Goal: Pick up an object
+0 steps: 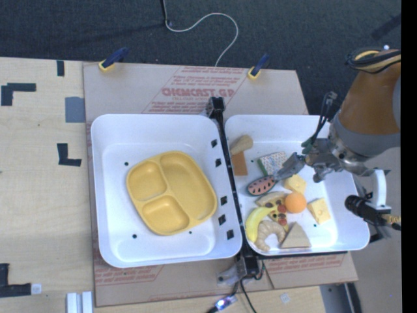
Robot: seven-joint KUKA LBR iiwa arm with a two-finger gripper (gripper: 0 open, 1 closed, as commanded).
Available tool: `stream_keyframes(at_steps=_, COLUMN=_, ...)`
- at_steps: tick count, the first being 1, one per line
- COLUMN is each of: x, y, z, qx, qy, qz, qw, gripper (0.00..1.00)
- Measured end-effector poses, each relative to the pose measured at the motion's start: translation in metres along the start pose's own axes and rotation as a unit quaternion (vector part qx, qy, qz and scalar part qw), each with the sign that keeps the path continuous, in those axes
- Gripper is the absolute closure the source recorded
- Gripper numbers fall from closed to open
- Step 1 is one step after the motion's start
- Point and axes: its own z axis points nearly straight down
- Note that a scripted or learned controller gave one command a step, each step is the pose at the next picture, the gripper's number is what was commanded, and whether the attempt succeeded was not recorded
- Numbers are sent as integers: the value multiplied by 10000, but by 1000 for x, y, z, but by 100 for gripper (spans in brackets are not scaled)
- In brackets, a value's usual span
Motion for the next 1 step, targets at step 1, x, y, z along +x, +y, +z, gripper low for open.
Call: stream_keyframes(at_steps=1, x=0, y=3, z=-7, qx=-67, qy=-9, qz=-16, qw=10000, gripper=0)
